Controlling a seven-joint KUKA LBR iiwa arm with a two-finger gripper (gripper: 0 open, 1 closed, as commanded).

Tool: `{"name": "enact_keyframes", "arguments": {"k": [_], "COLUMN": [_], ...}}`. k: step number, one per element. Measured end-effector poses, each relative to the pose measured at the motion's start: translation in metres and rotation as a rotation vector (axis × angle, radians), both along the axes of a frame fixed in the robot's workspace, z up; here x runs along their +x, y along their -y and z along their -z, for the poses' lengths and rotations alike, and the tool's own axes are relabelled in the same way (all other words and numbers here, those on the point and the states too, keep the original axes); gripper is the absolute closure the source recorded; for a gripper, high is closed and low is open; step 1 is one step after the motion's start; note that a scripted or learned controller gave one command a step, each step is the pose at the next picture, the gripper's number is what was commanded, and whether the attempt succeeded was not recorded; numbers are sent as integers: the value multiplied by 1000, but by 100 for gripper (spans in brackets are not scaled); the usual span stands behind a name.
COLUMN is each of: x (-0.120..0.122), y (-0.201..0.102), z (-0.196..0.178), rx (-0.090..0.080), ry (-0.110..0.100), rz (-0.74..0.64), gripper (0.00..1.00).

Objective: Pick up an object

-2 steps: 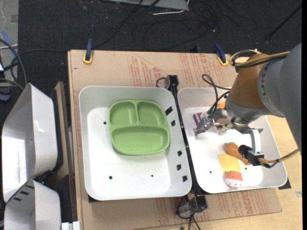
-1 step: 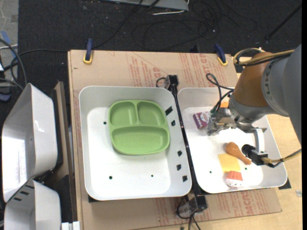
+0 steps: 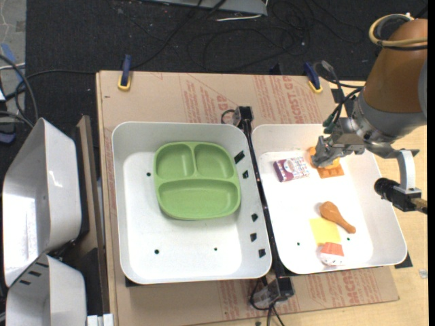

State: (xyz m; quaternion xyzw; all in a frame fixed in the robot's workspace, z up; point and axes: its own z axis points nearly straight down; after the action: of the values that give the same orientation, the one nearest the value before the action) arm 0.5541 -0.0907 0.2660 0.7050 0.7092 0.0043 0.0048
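Note:
My gripper [image 3: 327, 156] hangs low over the far part of the right bin [image 3: 380, 250], right above an orange waffle-like block [image 3: 332, 170] that it partly covers. Just left of it lies a small purple and white packet [image 3: 291, 168]. Nearer the front of this bin lie a brown drumstick-shaped toy [image 3: 336, 216] and a yellow block [image 3: 324, 231] with a small red and white piece [image 3: 331, 253] below it. I see nothing lifted between the fingers.
The left bin [image 3: 136, 250] holds a green divided plate [image 3: 198, 180]. A black divider with clips runs between the bins. A grey fixture [image 3: 404, 185] sticks in at the right bin's right rim. White containers stand off the bench at the left.

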Motion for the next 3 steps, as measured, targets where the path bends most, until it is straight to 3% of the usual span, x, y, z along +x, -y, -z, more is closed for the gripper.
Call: {"name": "enact_keyframes", "arguments": {"k": [1,3], "x": [26,32], "y": [-87,-151], "z": [75,74], "rx": [1,1], "ry": [-13,-12], "rz": [1,2], "gripper": [100,100]}}
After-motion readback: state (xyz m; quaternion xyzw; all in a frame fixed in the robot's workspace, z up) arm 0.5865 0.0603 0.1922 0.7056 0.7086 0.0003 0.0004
